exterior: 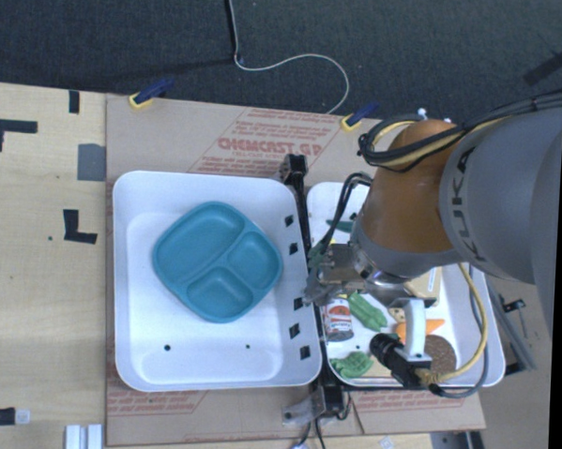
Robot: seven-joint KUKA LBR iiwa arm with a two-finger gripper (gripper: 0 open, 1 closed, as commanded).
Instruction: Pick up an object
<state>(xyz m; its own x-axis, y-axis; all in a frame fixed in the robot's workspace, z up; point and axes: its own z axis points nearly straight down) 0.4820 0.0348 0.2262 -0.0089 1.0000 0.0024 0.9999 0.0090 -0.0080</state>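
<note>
My gripper (336, 286) reaches down into the right bin (470, 381), near its left wall, with the grey and orange arm covering most of that bin. Just below the gripper lies a small red and white can-like object (339, 321). A green leafy piece (369, 314) rests beside it, and another green piece (352, 365) sits by the front wall. An orange piece (432, 324) and a brown round object (440, 351) lie to the right. Nothing shows between the gripper and these objects as held.
The left bin (133, 352) holds a teal divided plate (217, 261) in its middle. A black divider with clips (301, 257) runs between the two bins. The bins rest on a cardboard sheet (257, 143), and a white cable (289, 64) loops behind it.
</note>
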